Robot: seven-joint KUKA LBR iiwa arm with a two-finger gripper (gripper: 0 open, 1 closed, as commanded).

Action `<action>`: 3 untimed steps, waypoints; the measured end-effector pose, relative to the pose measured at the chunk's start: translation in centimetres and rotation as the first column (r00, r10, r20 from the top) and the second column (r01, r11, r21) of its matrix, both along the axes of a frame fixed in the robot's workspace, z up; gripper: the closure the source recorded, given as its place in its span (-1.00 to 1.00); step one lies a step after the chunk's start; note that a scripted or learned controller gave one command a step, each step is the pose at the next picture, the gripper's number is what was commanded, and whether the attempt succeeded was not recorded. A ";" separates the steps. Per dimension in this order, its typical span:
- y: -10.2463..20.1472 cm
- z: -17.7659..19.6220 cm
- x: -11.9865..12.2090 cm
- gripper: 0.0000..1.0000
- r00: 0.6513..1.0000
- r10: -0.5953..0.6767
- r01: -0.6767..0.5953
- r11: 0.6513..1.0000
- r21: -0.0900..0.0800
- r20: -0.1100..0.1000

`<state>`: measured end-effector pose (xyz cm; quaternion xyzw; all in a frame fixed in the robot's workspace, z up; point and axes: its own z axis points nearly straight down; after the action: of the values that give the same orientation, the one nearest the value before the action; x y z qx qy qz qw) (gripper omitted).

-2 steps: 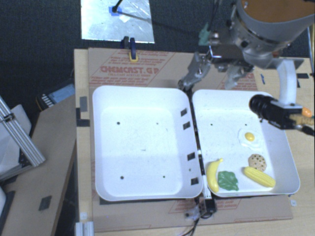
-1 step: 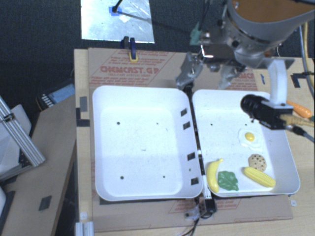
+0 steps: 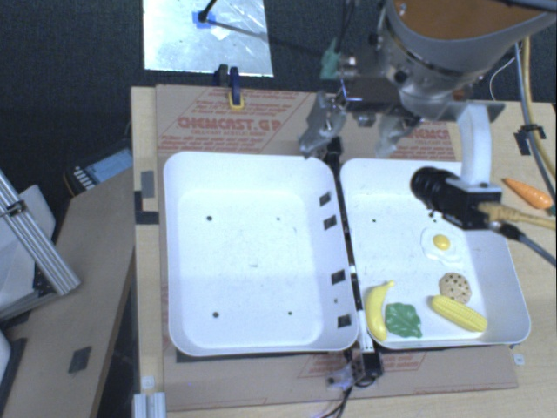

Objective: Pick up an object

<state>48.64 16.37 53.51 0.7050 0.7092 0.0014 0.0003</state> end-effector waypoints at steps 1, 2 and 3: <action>2.4 0.0 0.0 -1.00 1.000 0.000 0.000 1.000 0.000 0.000; 1.8 0.0 0.0 -1.00 1.000 -0.006 0.006 1.000 -0.001 -0.001; 2.7 0.0 0.0 -1.00 1.000 -0.002 0.002 1.000 0.000 0.000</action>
<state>48.65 19.02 53.51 0.7057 0.7085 0.0013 0.0003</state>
